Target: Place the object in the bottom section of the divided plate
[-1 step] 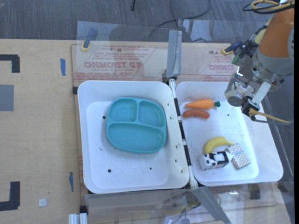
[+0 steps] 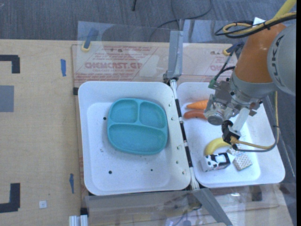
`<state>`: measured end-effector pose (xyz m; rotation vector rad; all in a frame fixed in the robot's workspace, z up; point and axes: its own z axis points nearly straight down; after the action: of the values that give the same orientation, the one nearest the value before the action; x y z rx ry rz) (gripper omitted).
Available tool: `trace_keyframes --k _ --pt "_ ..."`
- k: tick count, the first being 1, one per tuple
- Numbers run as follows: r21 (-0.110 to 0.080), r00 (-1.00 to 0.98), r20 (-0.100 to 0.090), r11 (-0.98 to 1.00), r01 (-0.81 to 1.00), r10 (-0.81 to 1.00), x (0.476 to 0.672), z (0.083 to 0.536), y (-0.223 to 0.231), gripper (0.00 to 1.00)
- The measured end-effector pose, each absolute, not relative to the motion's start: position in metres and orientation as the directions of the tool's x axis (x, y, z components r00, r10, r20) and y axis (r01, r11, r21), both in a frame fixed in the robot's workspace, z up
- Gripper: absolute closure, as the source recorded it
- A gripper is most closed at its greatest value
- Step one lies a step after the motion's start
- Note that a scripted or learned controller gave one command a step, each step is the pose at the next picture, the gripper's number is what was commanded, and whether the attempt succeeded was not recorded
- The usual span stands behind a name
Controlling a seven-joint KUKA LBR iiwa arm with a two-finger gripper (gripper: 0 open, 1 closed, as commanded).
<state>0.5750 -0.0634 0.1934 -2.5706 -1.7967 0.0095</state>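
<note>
Hanging over right bin point(image 2: 269, 174), upper left part: gripper point(image 2: 217, 113), just beside carrot point(image 2: 196, 104); grasp state cannot be told. Lying nearer front of same bin: banana point(image 2: 215, 146), close above black-and-white toy point(image 2: 216, 161); checkered block point(image 2: 242, 162) just beside toy. Sitting mid left bin point(image 2: 94, 102): teal plate point(image 2: 136, 139), three sections, largest toward front. Task object not identifiable; all loose items in right bin, apart from plate.

Bright, even light from above nearly washes out the white bins point(image 2: 94, 102). Pale glare streaks the clear sheet point(image 2: 127, 36). A faint shadow rims the plate point(image 2: 138, 126); detail is slightly soft.
</note>
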Motion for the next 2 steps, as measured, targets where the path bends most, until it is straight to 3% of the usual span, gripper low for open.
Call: trace_keyframes --k 1,2 --pt "-0.004 0.138 -0.001 -0.138 0.990 0.990 0.611 0.181 0.032 1.00" --pt "-0.008 0.068 -0.001 -0.068 0.998 0.998 0.545 0.183 0.079 1.00"
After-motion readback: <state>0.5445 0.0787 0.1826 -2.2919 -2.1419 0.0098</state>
